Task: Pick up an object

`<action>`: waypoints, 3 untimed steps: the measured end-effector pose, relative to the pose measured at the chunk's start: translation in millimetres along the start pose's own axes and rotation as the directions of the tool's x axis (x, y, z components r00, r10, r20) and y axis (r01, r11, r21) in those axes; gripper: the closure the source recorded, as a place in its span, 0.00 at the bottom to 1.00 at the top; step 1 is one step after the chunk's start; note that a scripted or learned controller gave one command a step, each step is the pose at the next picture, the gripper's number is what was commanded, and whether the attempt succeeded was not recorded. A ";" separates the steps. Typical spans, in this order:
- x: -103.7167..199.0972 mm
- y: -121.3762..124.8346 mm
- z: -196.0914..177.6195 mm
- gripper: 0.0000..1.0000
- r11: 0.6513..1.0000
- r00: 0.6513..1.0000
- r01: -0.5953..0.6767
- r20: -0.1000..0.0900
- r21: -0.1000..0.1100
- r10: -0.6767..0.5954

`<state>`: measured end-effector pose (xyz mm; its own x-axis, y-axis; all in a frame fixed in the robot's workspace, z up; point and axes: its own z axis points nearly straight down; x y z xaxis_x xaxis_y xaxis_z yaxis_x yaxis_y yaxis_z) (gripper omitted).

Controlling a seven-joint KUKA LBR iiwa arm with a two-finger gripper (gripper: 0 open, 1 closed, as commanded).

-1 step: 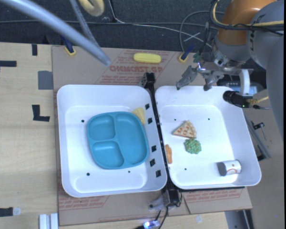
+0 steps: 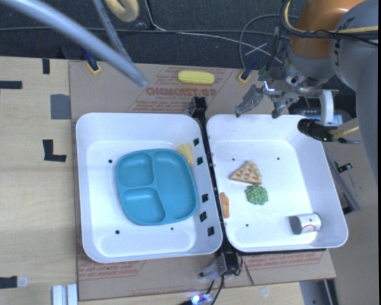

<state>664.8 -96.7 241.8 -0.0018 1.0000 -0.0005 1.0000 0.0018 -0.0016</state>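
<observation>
My gripper [image 2: 261, 107] hangs above the far rim of the right bin [image 2: 317, 154], fingers spread and nothing between them. Lying in that bin are a triangular pizza slice [image 2: 246, 172], a green broccoli piece [image 2: 256, 195], an orange carrot-like piece [image 2: 224, 204] by the left wall, and a small grey-and-white can [image 2: 303, 223] on its side near the front right corner. All of them lie well below and in front of the gripper.
The left bin [image 2: 95, 170] holds a blue divided plate [image 2: 156, 186] and a small yellow piece [image 2: 186, 152] at its right wall. A yellow banana-like toy [image 2: 195, 77] lies on the cardboard behind the bins. Cables run behind the arm.
</observation>
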 end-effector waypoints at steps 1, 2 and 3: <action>-8.8 -2.4 49.4 0.00 1.000 1.000 -0.001 0.001 0.003 0.001; -9.1 -13.0 99.7 0.00 1.000 1.000 -0.001 0.000 0.004 0.001; -8.1 -14.8 154.4 0.00 1.000 1.000 0.000 0.000 0.005 0.000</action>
<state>649.7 -104.9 87.5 -0.0018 1.0000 -0.0007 1.0000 0.0018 -0.0071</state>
